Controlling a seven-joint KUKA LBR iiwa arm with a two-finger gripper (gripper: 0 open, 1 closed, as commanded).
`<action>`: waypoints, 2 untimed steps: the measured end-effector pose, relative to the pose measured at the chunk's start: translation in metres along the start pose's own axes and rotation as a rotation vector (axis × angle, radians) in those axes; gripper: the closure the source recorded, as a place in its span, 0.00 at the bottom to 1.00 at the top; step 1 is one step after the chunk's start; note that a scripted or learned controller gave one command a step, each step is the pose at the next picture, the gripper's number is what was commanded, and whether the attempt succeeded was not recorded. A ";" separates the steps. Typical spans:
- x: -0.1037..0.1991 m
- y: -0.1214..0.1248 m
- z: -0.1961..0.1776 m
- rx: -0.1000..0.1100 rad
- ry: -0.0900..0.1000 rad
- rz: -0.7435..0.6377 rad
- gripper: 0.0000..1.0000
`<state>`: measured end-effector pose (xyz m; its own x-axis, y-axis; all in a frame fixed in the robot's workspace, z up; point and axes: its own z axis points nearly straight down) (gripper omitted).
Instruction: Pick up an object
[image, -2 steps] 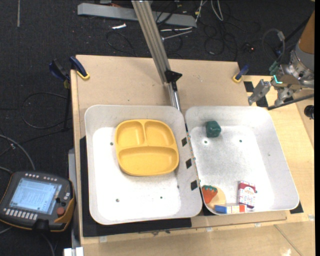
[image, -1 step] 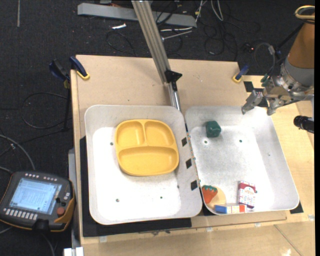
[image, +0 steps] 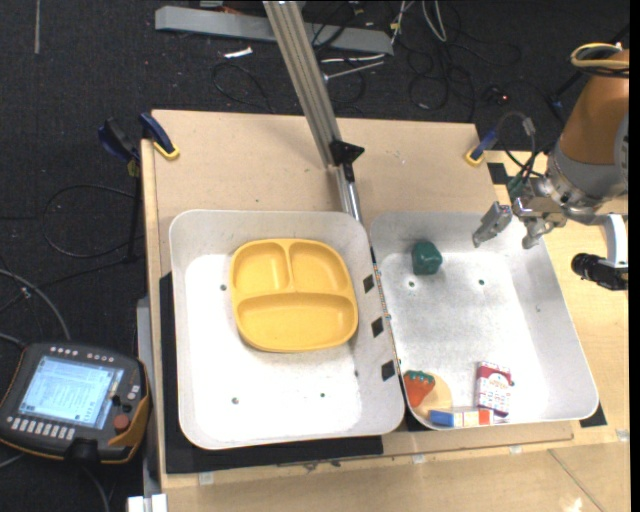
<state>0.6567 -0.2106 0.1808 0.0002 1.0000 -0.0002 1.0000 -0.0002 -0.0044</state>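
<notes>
No lettering is readable anywhere from here; the small red-and-white packet (image: 494, 389) in the right bin (image: 560, 330) carries print, but it is too small to make out. That packet lies near the bin's front edge, beside a little blue-and-white block (image: 458, 417) and a strawberry-shaped toy (image: 420, 386) in the front left corner. Farther back in the same bin, well apart from those three, sits a dark green lump (image: 427, 257). The left bin (image: 200, 330) holds a yellow divided plate (image: 294, 294) with three compartments, nothing in them. The gripper (image: 512, 226) hangs over the back right edge of the right bin, its two fingers spread apart with nothing between them, clear of every object. A handheld control pendant (image: 70, 398) with a lit screen rests on the floor off to the left of the bench.
</notes>
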 end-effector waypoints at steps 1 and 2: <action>0.001 0.001 0.043 0.000 0.000 -0.001 0.00; 0.001 0.003 0.029 -0.008 -0.002 -0.003 1.00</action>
<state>0.6591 -0.2097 0.1516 -0.0026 1.0000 -0.0020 1.0000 0.0026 0.0032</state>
